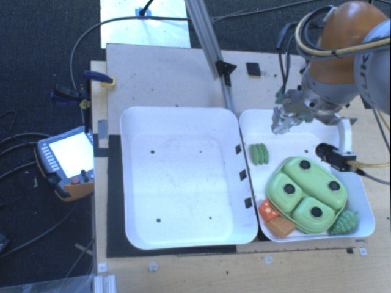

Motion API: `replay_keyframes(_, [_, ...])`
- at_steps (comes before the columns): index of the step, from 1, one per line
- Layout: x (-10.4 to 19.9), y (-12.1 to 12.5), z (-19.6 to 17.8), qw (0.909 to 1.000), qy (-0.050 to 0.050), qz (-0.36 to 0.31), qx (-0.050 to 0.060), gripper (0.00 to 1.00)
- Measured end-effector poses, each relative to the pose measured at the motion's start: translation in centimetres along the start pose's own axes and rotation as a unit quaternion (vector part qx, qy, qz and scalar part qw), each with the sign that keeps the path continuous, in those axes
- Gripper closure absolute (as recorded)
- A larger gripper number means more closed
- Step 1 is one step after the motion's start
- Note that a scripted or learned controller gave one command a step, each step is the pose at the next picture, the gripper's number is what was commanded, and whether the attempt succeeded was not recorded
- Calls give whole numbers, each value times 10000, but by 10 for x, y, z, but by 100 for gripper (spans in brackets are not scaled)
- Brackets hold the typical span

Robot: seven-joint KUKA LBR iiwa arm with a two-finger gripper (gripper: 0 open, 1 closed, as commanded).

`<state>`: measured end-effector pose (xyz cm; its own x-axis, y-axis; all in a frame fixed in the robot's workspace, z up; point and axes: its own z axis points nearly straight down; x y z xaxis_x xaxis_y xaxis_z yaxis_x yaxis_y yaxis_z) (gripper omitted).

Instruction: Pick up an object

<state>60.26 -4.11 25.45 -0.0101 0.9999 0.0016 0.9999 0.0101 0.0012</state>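
In the right bin (pixel 263 127) lie a large light-green block with black studs (pixel 307 194), a small ribbed green piece (pixel 259 154), a red-orange block (pixel 269 210) on a tan piece (pixel 281 226), and a green bumpy toy (pixel 344 223) at the front right corner. My gripper (pixel 282 124) hangs over the bin's back part, above and right of the ribbed green piece, with nothing seen between its metal fingers (pixel 278 127). The arm's orange band (pixel 342 38) is just behind it.
The left bin (pixel 131 182) sits beside the right one. A slanted metal pole (pixel 204 35) crosses the bench's back. A tablet pendant (pixel 66 160) lies on the floor at left, with cables and a blue clamp (pixel 98 77).
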Motion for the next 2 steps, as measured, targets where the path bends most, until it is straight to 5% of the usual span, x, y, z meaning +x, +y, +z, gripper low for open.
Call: replay_keyframes(2, [117, -11, 26, 10000, 3, -3, 7, 100])
